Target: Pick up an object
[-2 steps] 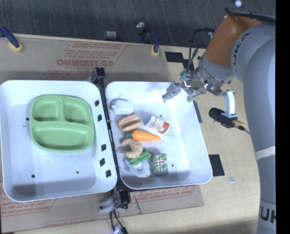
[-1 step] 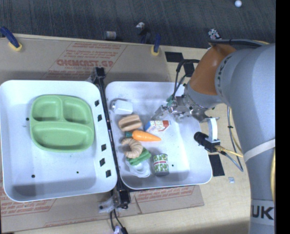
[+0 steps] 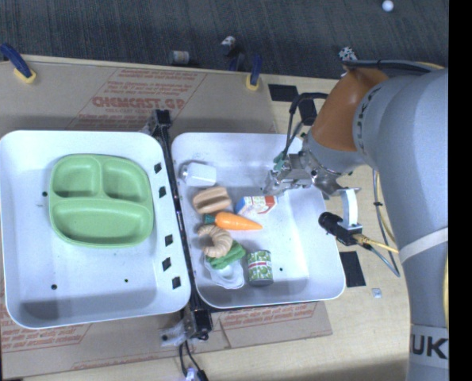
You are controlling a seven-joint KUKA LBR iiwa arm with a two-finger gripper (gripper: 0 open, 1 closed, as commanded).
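Note:
My gripper (image 3: 277, 182) reaches into the right bin (image 3: 315, 252) from the right, low over the bin floor, right beside a small red and white packet (image 3: 257, 205). An orange carrot (image 3: 237, 222) lies just left of and below the packet. A brown bread roll (image 3: 211, 199) sits further left, with a white cup (image 3: 197, 173) above it. Lower down are a tan pretzel-like piece (image 3: 216, 240), a green item (image 3: 230, 255), a clear cup (image 3: 228, 275) and a small green can (image 3: 259, 267). Nothing shows between the fingers.
The left bin (image 3: 29, 284) holds a green divided plate (image 3: 101, 199). A black divider (image 3: 170, 205) runs between the bins. The grey arm with its orange band (image 3: 343, 117) covers the right bin's upper right corner. Cables (image 3: 382, 228) hang at the right rim.

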